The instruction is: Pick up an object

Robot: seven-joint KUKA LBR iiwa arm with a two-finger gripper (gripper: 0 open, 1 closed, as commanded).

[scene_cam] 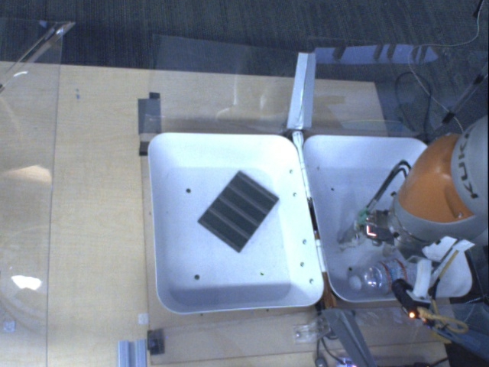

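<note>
A dark grey ribbed rectangular pad (238, 210) lies flat and turned diagonally in the middle of the left bin (172, 281). In the right bin (344, 159) a small clear plastic bottle (372, 278) lies near the front wall. The arm's orange band (432, 188) and grey wrist hang over the right bin's right half. My gripper (364, 229) reaches down toward the bin floor a little behind the bottle, apart from it. Nothing shows between its tips.
A grey divider post (302, 94) stands behind the seam between the two bins. Cables and a white fitting (447, 270) hang off the wrist at the right bin's front right corner. Wooden bench top (84, 205) stretches to the left.
</note>
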